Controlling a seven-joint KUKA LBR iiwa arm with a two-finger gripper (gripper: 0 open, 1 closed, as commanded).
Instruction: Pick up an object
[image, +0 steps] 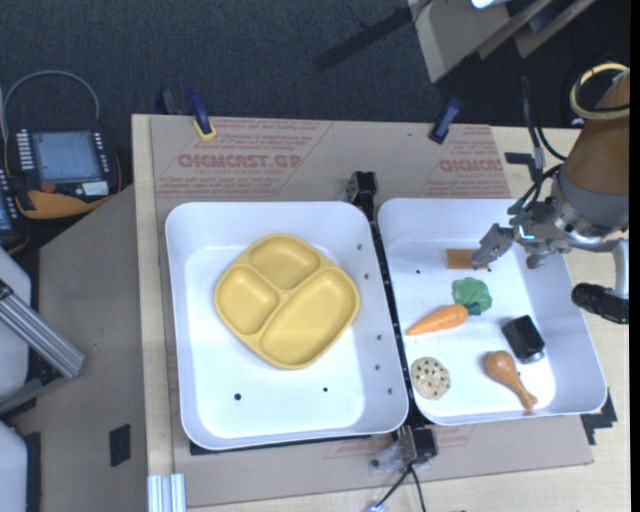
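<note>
I see the left bin (200, 300) holding a yellow divided plate (286, 299), the right bin (580, 370) holding carrot (437, 320), drumstick (510, 377), broccoli (471, 293), black block (523, 337) and cookie (430, 376), and the gripper (516, 247), fingers spread wide and empty, at broccoli's one o'clock.

Divided plate (287, 299) lies in the left bin (190, 330); right of it, in the right bin (570, 390): carrot (437, 320), cookie (430, 376), drumstick (510, 378).

Your table (150, 300), faced with printed cardboard, carries two shallow white bins side by side: left bin (190, 400), right bin (570, 400).
</note>
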